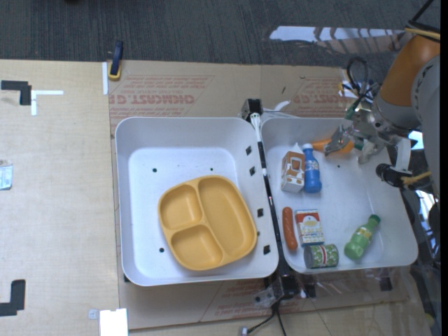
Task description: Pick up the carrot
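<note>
Claw [344, 144] sits over the far part of the right bin [392, 254], its metal fingers pointing toward the left of the view from a grey wrist with an orange band on the arm behind it. The carrot [323, 145], a small smooth orange taper, lies right at the fingertips on the claw's left side, its near end meeting or slipping between them; the fingers look narrowly parted around that end, but how wide they stand and whether they actually pinch it I cannot tell at this resolution. Just beyond the carrot, further left of the claw, a small white carton [292, 172] with an orange printed face stands touching a blue bottle [311, 171] with a white cap. Below the claw and toward the near wall lie a slim red-orange sausage [290, 229], a flat printed box [309, 227], a short cylindrical can [321, 255] on its side with a green label, and a translucent green bottle [362, 237] lying tilted, well apart from the claw. Both bins are shallow, glossy white plastic with rounded corners. Far to the claw's left, the left bin [133, 187] holds a matte yellow plate [206, 221], rounded and split into three compartments. Bins rest on brown cardboard [175, 93] with red print.
</note>
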{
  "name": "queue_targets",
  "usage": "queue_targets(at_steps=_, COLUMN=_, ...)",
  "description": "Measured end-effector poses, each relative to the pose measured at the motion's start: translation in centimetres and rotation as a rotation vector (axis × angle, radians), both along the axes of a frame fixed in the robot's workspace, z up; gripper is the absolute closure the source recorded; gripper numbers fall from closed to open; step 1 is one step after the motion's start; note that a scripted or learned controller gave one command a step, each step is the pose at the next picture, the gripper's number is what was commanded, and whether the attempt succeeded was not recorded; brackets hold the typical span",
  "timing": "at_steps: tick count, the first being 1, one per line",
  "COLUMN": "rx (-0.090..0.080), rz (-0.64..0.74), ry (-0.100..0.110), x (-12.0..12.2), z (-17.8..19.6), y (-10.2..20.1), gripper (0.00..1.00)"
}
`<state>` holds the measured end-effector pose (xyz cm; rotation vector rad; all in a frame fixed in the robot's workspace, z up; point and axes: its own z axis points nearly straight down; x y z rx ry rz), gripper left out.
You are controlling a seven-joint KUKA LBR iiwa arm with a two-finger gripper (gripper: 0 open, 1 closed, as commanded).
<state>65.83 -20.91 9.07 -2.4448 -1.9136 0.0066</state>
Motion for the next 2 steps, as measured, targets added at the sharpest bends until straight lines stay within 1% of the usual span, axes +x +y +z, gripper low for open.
queue_targets(at_steps=1, rx=-0.008, rz=-0.401, ry=0.043, x=-0.67, z=-0.52, y=0.49, gripper=0.00)
queue_targets(at_steps=2, rx=-0.036, rz=-0.913, ry=0.042, x=-0.78, z=-0.52, y=0.32, gripper=0.00)
